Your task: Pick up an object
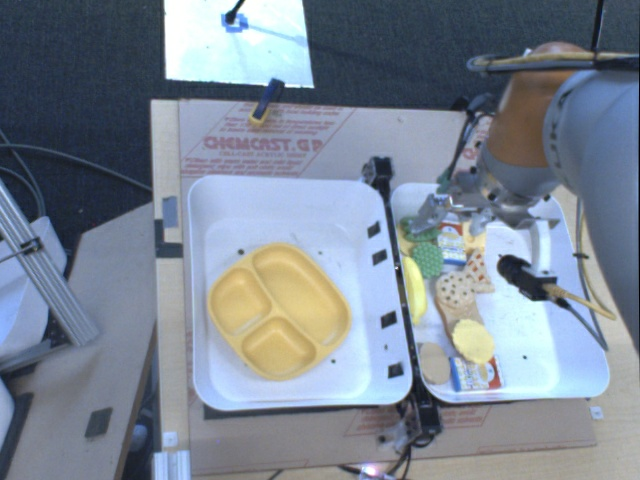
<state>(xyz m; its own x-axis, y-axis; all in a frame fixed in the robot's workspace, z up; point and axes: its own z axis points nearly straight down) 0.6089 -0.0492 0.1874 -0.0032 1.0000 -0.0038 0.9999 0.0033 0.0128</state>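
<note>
The arm [560,118] comes in from 3 o'clock and bends down over the far corner of the right bin [540,348]. The left bin [290,190] lies touching it at 9 o'clock and holds one yellow tray [278,310], flat, a little toward 6 o'clock of that bin's middle.

The gripper [440,211] hangs at about 11 o'clock in the right bin, above the top of a row of small toys. Whether it is parted or closed cannot be made out from this angle, and nothing can be seen held in it.

The toys crowd the right bin's 9 o'clock wall, from 11 down to 7 o'clock. A banana [414,288] lies along the wall, and a cracker [455,293] is just beside it at 3 o'clock. A yellow disc [473,340] and a tan disc [435,363] lie lower down. A carton [452,236] and a green piece [428,258] lie nearest the gripper, at its 6 o'clock.

The step in hand looks like the descent onto one toy. The carton seems the best choice, being closest and boxy. A good descent would be straight down and centred on it. That keeps clear of the wall at 9 o'clock and avoids nudging the green piece, which touches it.
</note>
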